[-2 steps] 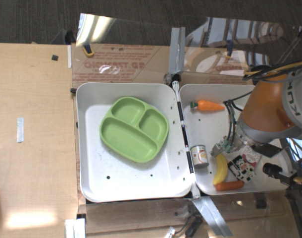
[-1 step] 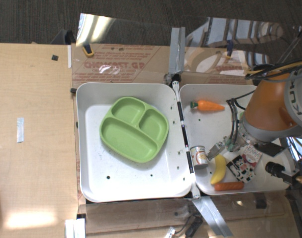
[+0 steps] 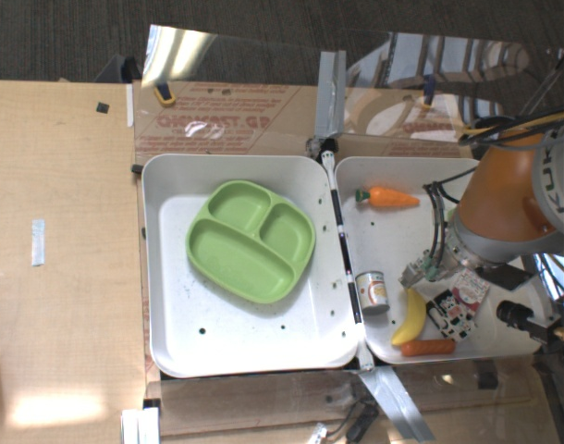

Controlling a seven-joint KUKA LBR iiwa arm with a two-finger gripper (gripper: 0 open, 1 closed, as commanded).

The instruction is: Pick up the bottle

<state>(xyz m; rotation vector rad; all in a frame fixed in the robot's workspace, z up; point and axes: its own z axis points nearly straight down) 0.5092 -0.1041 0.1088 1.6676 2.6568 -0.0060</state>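
Observation:
The bottle (image 3: 456, 305) appears to be the dark, patterned item with a pale pink-and-white end, lying in the right bin (image 3: 393, 232) near its front. My gripper (image 3: 423, 270) hangs low over the right bin, just up and left of the bottle, under the grey wrist and orange band (image 3: 504, 192). It sits close above the top of a yellow banana (image 3: 411, 316). From this angle the gripper's tip is small and partly hidden by the wrist.
In the right bin lie an orange carrot (image 3: 389, 197) at the back, a small silver can (image 3: 372, 291) by the left wall, and an orange-red piece (image 3: 428, 347) at the front. The left bin (image 3: 171, 276) holds a green divided plate (image 3: 251, 240).

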